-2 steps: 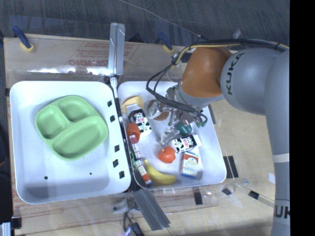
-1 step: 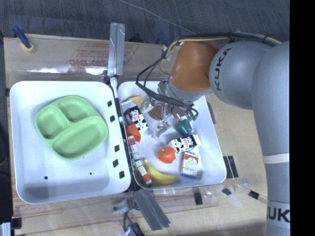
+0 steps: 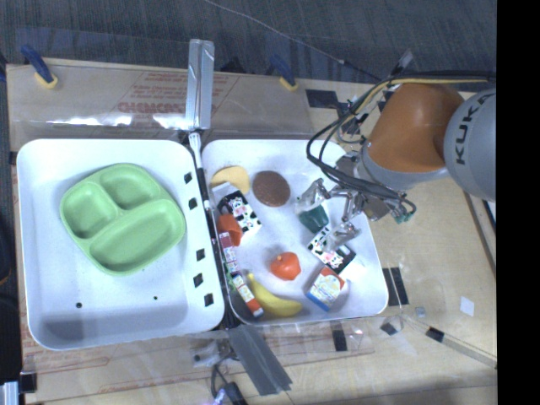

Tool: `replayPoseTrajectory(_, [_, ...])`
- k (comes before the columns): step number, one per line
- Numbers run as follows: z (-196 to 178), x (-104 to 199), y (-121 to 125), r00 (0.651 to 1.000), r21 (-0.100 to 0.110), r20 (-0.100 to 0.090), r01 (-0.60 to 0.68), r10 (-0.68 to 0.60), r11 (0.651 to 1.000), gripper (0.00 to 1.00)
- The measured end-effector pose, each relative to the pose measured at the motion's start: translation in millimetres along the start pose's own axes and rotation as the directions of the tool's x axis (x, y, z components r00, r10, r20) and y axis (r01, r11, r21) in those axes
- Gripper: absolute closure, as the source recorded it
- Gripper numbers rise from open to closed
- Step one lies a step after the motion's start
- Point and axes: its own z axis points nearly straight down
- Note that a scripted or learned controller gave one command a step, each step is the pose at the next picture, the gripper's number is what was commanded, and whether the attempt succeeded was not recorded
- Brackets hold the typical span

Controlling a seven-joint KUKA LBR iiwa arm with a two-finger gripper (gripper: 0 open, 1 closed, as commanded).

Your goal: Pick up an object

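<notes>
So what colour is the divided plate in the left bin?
Light green; the divided plate shows clearly in the camera view.

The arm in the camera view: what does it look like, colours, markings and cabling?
A grey arm with black KUKA lettering, a glossy orange band above the wrist, and black cables looping off it. The gripper is small, of bare silvery metal.

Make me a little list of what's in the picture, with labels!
left bin: green plate
right bin: banana, tomato, brown disc, carton, cow-print box, dark green block
gripper: over right bin, beside the green block
arm: reaching in from the right
holding anything: cannot tell
</notes>
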Motion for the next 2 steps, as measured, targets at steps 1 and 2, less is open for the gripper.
replayPoseTrajectory(1, [30.5,-34.1,56.5,0.996,-0.006,0.000,0.093,-0.093,0.996,0.00])
replayPoseTrajectory(2, [36.8,-55.4,72.7,0.999,0.024,-0.001,0.038,-0.038,0.999,0.00])
